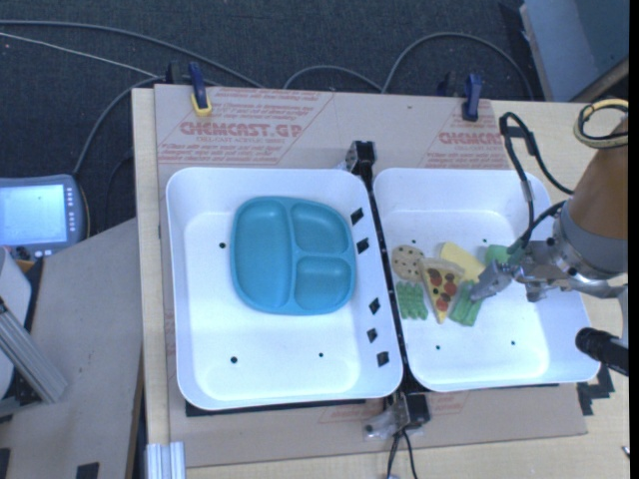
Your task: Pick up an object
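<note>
Glossy blue sectioned plate [294, 255], flat in left white bin [200, 367]

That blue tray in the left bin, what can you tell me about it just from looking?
The blue tray is a light blue, rounded, plastic-looking plate split into three compartments: one long section on its left and two smaller ones on its right. It lies flat, right side up, on the floor of the left white bin, toward the bin's upper middle. Nothing rests in it, and nothing but the bin floor touches it.

glossy white plastic bins [270, 377], matt blue tray [293, 255]
</note>
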Robot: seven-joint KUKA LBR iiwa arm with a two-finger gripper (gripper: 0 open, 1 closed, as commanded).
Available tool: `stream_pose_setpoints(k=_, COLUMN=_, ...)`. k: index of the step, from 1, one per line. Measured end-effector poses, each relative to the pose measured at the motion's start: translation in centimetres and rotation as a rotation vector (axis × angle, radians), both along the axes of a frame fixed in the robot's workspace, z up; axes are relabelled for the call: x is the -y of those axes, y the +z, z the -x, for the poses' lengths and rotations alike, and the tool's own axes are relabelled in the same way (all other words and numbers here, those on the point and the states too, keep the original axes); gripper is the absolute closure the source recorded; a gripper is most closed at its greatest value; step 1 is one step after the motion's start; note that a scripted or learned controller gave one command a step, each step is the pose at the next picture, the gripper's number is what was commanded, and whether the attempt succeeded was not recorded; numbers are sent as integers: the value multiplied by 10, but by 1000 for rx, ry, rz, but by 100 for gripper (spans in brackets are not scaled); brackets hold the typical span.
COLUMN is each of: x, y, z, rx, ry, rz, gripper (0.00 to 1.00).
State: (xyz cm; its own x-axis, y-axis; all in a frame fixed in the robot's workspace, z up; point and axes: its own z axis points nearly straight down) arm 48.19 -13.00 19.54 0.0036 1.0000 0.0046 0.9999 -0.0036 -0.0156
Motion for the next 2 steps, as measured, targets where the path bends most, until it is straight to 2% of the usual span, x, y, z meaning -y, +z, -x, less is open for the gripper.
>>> stream_pose_setpoints(k=1, x=0, y=6, z=-3, rx=13, ry=4, rz=3, gripper=0)
stream_pose_setpoints(k=2, x=1, y=-56, z=1, rx=8, ry=2, rz=1, gripper=0)
